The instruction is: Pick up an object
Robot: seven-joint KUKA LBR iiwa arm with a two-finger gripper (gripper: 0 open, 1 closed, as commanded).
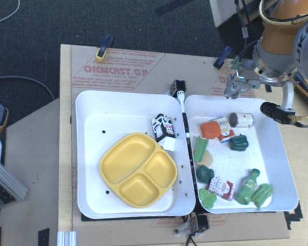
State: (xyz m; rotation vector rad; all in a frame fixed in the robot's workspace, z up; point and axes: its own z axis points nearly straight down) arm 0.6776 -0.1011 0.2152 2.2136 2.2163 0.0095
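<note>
My gripper (pixel 234 90) hangs over the far rim of the right bin (pixel 282 153), above and apart from everything in it. Nearest below it lie a small white and brown can (pixel 240 120) and an orange-red piece (pixel 211 129). A dark green pepper (pixel 239 143) sits just in front of those. Toward the near side are a green bottle (pixel 248 187), a light green pepper (pixel 262 195) and a red and white packet (pixel 222 187). Along the bin's left wall lie a long pale green piece (pixel 200 147) and a dark green lump (pixel 204 174).
The left bin (pixel 85 141) holds a yellow divided plate (pixel 138 169), a black and white toy (pixel 163 125) and a small white block (pixel 169 143). Clamps stand at the cardboard's far edge (pixel 102 51). A black fitting (pixel 178 87) sits between the bins at the back.
</note>
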